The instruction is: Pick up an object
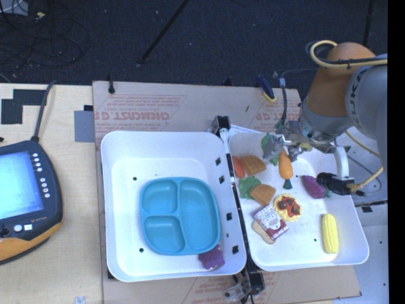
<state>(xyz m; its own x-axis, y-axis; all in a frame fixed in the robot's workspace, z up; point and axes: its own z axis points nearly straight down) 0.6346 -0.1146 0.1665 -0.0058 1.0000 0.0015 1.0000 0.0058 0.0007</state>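
Carrot (pixel 285 166): upright between the fingers of gripper (pixel 283 149), which grasps its top; long axis toward 6 o'clock (above right bin (pixel 354 249)).

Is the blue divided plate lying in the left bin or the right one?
Left bin: the blue divided plate lies flat on the left white bin's floor.

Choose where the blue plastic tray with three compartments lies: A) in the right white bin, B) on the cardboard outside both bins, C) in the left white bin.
C: the blue plastic tray with three compartments lies flat on the floor of the left white bin, beside a purple toy.
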